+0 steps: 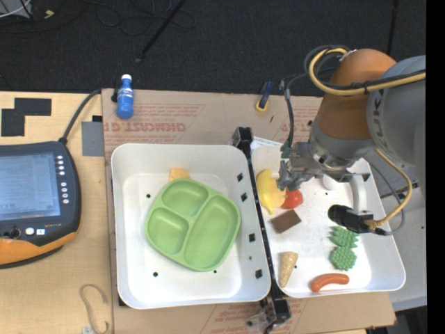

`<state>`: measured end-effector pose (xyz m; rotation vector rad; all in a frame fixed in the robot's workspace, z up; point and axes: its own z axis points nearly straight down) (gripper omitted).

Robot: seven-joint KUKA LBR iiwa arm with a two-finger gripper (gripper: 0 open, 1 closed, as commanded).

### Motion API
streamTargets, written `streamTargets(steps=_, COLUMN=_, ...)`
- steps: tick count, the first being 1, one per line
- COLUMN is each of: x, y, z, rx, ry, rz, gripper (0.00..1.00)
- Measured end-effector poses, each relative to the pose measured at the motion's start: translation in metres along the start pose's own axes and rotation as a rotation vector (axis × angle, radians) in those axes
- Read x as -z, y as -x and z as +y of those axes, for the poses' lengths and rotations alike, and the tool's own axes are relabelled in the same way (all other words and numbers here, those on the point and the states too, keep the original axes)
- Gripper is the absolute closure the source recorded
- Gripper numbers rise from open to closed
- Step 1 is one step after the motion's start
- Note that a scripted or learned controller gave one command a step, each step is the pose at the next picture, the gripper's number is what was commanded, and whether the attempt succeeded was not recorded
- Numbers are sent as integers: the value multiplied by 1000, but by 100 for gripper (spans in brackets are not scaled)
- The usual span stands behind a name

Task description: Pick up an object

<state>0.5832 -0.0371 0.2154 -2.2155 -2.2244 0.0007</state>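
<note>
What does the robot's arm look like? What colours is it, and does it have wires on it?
The arm is fat, rounded and grey, with a big orange band above the wrist. A yellowish cable loops over the band, and thin dark wires hang beside it. At its end sits a small, boxy, dark grey metal gripper.

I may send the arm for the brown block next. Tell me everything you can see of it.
The brown block is a small, flat, dark brown piece, roughly square, matte like a slice of toy chocolate. It lies flat on the floor of the right bin, turned at a slant to the walls. It sits just below the yellow piece and the red piece; whether it touches them is unclear. The gripper is above it.
</note>
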Motion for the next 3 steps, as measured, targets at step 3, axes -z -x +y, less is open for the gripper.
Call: streamTargets(steps=3, x=15, y=-34, z=13, rx=-4, ry=0, rz=-1, gripper=100)
